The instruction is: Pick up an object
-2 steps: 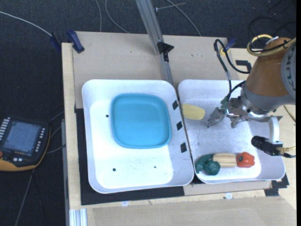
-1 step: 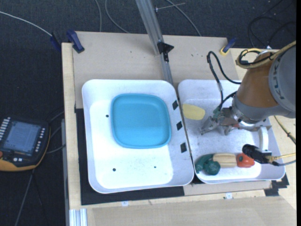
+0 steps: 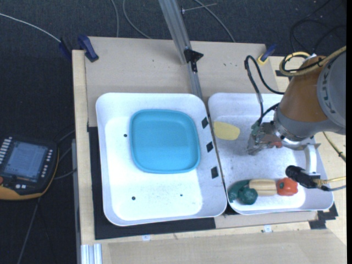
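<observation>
Grey arm's two-finger gripper (image 3: 257, 145) low in the right white bin (image 3: 242, 169); its grip is too blurred to tell.
Pale yellow flat piece (image 3: 226, 130) lies there; round blue plastic plate (image 3: 164, 141) fills the left white bin (image 3: 113, 164).

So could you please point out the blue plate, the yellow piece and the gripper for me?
blue plate (image 3: 165, 141): camera view, its flat centre.
yellow piece (image 3: 226, 130): camera view, middle of its top face.
gripper (image 3: 256, 147): camera view, between its fingertips.
</observation>
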You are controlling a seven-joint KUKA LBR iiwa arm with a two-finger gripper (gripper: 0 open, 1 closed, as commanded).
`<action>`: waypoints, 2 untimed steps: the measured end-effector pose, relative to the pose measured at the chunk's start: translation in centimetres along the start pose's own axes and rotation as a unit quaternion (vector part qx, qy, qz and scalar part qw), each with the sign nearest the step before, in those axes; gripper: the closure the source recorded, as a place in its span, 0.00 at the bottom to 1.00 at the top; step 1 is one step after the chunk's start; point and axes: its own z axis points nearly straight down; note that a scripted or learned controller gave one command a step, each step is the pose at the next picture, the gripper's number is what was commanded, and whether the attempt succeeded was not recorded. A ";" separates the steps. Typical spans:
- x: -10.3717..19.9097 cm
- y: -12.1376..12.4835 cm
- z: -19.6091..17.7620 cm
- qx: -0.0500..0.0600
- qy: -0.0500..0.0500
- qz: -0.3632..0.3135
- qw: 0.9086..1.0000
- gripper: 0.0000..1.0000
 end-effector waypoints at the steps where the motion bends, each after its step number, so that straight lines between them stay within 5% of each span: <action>1: 0.3 0.1 -4.3 -0.001 0.000 0.000 1.000 1.00; 2: 1.0 0.4 -8.7 -0.002 0.000 0.000 1.000 1.00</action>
